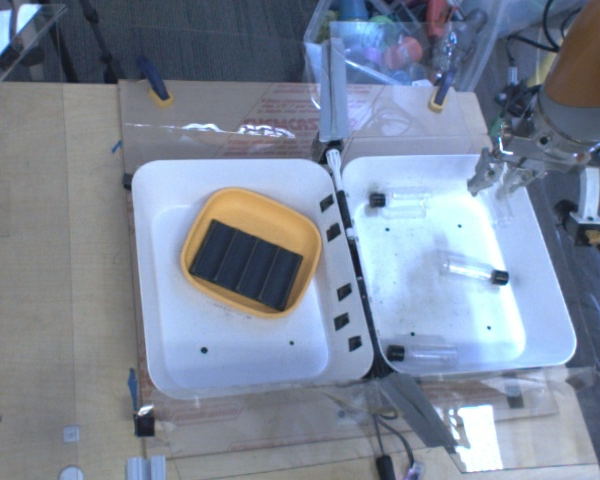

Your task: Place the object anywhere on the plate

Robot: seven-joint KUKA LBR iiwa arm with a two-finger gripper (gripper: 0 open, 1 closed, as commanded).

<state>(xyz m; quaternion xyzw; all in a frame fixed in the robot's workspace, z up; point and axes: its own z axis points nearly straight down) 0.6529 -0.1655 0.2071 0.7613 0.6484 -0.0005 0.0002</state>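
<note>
A: Anyone reading a brand or label on this stuff? I'm standing right by it and I get nothing legible, just some reddish print on the clear sheet behind the left bin (150, 268), too smeared to make out.

B: Same, can't read it. The yellow plate (202, 230) sits in that left bin with a dark ribbed block (248, 263) lying on it.

A: And the task things are over in the right bin (545, 288): three clear tubes with black caps. One tube (402, 203) is near the back, one (472, 269) is about the middle, and one (425, 351) is at the front edge.

B: The gripper (502, 176) hangs over the back right corner of that bin, clear of all three tubes. Whether its jaws are apart or together, I honestly can't tell.

A: Other clutter: a clear tub of colourful toys (410, 18) behind the right bin, and cables (385, 448) on the tabletop (40, 268) in front.
</note>
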